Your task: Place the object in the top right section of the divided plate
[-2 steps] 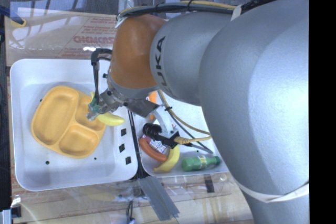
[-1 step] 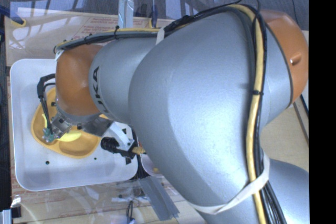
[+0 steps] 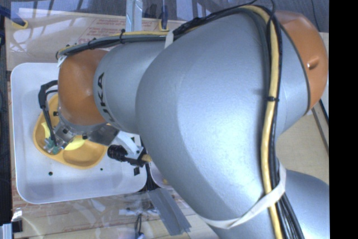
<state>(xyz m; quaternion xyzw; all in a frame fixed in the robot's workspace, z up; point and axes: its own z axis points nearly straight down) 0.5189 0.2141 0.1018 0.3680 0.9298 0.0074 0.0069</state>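
Observation:
A yellow divided plate (image 3: pixel 78 155) lies in the left white bin (image 3: pixel 28 120), and the arm's wrist covers most of it. The gripper (image 3: pixel 56 141) hangs low over the plate's left part, below the orange band (image 3: pixel 75 87). The wrist hides its tip, so its state is unclear. A small greenish bit (image 3: pixel 51 148) sits at the tip, and I cannot tell whether it is the object or part of the gripper. The plate's dividers are hidden under the arm.
The big grey arm body (image 3: pixel 212 109) spans the view's middle and right and hides the right bin. Black cables (image 3: pixel 43 92) loop beside the wrist. Bare bin floor (image 3: pixel 67 182) lies in front of the plate. Clear guard panels (image 3: pixel 134 11) stand behind the bins.

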